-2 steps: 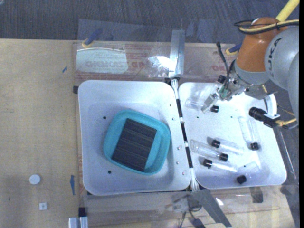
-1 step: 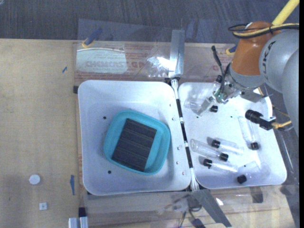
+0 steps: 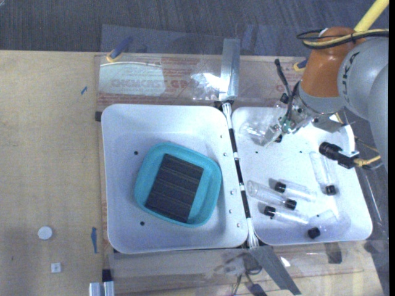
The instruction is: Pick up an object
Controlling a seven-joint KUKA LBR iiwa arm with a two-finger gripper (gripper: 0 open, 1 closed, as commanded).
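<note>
Several clear tubes lie below the end effector.

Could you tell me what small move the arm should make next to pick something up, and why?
Probably a short, slow lift straight up. The gripper sits low in the right bin, at a clear tube near the far wall. Whether it holds the tube is unclear; a small rise would show that, away from the other tubes nearer the camera.

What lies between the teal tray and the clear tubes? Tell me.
In the camera view, the teal tray and the clear tubes are parted by bare white floor and the two bins' adjoining rims.
</note>
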